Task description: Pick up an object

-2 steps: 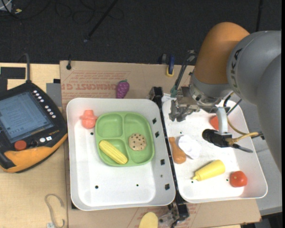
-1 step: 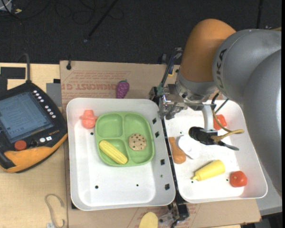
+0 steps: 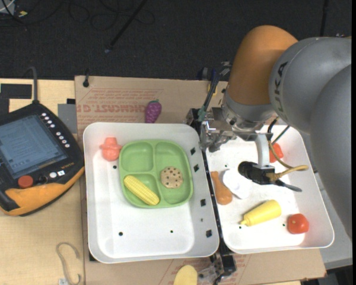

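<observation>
Gripper point(image 3: 212, 134) position: over the rear left corner of the right bin point(image 3: 320, 233), close to the wall it shares with the left bin point(image 3: 142, 242). Gripper state: cannot be told, since the grey arm point(image 3: 308, 82) and its orange band cover the mechanism from above.

Right bin contents, all candidates for the pick:
- orange sausage-shaped piece point(image 3: 221, 190) by the left wall, touching a white piece point(image 3: 234, 184) whose shape is hard to make out
- yellow bottle point(image 3: 262, 212) lying on its side, nearer the front
- red tomato point(image 3: 297, 223) near the front right corner
- red-orange piece point(image 3: 276, 152), partly hidden by the arm hardware, kind not identifiable

Left bin contents:
- green divided plate point(image 3: 136, 157) bearing a corn cob point(image 3: 141, 190) at its front left and a cookie point(image 3: 171, 177) just to the right; the cookie's compartment is not clear
- pink piece point(image 3: 110, 149) just beside the plate's rear left corner

Outside the bins: a purple piece point(image 3: 153, 110) on the cardboard behind the left bin, and a teach pendant point(image 3: 24, 153) cut off by the left edge
</observation>
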